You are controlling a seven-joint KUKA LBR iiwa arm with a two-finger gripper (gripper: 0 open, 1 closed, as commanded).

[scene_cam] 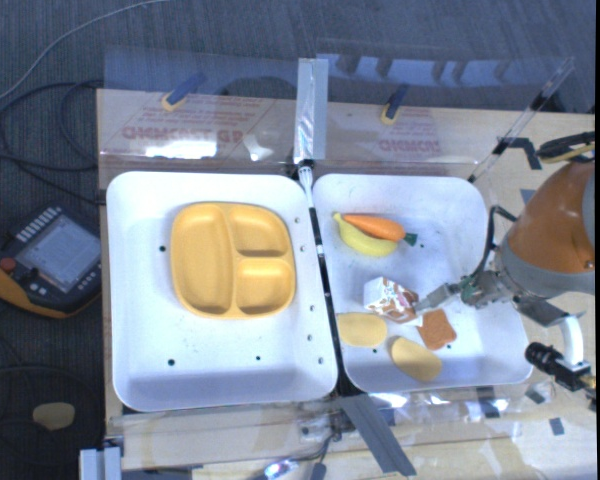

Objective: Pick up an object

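Claw (442, 294), grip state unclear, beside wrapper (391, 299), right bin's (470, 200) middle bare.

Left bin (140, 268) mostly taken by yellow divided tray (232, 260), bare margins around it, right bin (460, 203) crowded lower left with wrapper (390, 298), brown piece (437, 329), two pale pieces (362, 329), carrot (372, 227) on banana (365, 242) upper left, open floor upper right.

We note two glossy white plastic bins (130, 368), a smooth matt yellow plastic divided tray (232, 259), and dark ribbed carpet flooring (40, 28).
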